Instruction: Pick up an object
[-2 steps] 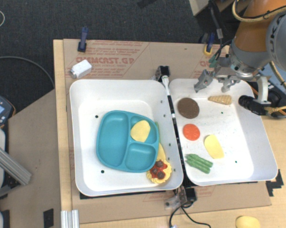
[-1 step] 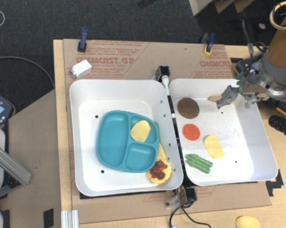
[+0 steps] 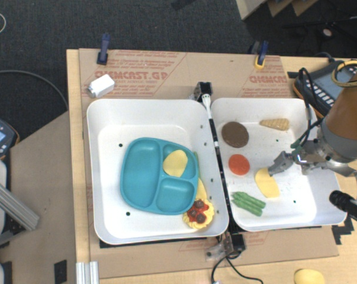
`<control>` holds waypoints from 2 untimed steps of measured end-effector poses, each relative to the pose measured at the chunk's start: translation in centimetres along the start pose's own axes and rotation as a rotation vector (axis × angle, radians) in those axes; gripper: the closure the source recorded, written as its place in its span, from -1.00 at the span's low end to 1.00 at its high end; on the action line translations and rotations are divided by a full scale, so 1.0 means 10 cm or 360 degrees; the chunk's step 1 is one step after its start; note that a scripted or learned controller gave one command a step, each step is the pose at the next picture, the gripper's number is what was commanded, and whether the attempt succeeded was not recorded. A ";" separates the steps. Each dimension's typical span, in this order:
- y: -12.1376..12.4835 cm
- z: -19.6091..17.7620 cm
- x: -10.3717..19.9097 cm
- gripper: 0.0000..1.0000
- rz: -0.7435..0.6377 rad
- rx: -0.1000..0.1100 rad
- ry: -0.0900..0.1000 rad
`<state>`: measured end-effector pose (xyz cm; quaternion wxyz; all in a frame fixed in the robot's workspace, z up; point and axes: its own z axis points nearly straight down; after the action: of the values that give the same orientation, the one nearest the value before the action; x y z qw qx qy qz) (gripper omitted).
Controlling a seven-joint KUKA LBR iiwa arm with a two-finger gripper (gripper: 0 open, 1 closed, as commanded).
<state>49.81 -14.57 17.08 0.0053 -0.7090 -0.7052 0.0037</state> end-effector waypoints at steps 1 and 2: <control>-0.18 0.73 -0.80 -1.00 -0.0004 -0.0009 0.0008; -0.17 -0.64 -0.79 -1.00 -0.0010 -0.0043 -0.0014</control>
<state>48.14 -22.48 23.48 -0.0074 -0.7067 -0.7075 -0.0027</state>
